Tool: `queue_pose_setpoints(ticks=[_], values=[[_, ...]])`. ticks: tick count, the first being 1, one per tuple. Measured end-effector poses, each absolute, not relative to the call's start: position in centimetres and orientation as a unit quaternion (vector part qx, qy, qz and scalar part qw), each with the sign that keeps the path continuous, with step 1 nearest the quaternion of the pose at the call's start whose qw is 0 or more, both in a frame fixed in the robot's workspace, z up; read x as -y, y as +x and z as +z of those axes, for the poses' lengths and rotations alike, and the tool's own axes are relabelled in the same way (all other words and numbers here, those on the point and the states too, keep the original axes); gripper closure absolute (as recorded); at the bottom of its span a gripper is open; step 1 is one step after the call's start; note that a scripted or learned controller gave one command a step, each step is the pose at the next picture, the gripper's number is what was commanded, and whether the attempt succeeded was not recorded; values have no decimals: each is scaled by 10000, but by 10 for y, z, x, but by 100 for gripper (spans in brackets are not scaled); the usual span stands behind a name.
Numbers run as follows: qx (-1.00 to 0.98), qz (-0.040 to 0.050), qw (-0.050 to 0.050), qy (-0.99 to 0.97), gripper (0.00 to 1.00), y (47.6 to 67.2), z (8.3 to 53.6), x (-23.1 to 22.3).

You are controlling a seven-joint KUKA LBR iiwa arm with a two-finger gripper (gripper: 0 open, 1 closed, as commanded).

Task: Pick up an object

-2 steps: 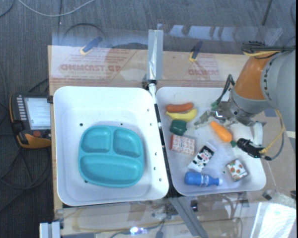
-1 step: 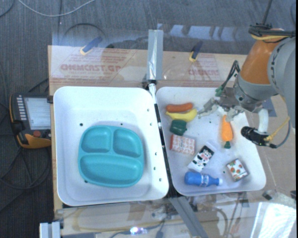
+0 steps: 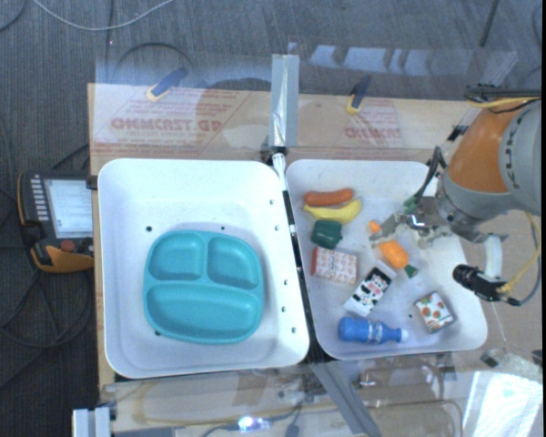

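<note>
- The gripper [image 3: 413,218] sits low over the upper right part of the right bin [image 3: 382,173], at the end of the grey arm [image 3: 491,167] with its orange band; whether it is wide, narrow or holding anything cannot be told
- Just below and left of the gripper lies an orange carrot-like piece [image 3: 394,254], with a smaller orange bit [image 3: 375,228] just left of the gripper; contact with either is unclear
- Further below the gripper, a black-and-white cow-patterned carton [image 3: 371,290] lies tilted
- Below and right of the gripper, near the bin's lower right corner, is a small patterned box [image 3: 434,311]
- Lowest of all, a blue bottle [image 3: 370,332] lies on its side by the bin's near wall
- Left of the gripper: a red sausage [image 3: 329,198] beside a yellow banana [image 3: 335,212], a dark green block [image 3: 327,235] under them, and a red-and-white chequered packet [image 3: 334,265] lower still
- Well away to the left, the left bin [image 3: 127,189] holds a teal divided plate [image 3: 204,285]
</note>
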State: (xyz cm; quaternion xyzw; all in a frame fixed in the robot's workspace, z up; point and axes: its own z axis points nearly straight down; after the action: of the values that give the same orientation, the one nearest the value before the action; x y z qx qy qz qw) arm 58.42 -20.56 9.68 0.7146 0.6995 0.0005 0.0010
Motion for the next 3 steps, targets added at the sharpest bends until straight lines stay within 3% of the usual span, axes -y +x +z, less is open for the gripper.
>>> queue_pose_setpoints(ticks=[1,2,3], values=[[-7258,13,-22,6879,0,571,107,215],[-7296,103,64,6838,0,545,94,213],[-7371,79,16,6757,0,593,92,212]])
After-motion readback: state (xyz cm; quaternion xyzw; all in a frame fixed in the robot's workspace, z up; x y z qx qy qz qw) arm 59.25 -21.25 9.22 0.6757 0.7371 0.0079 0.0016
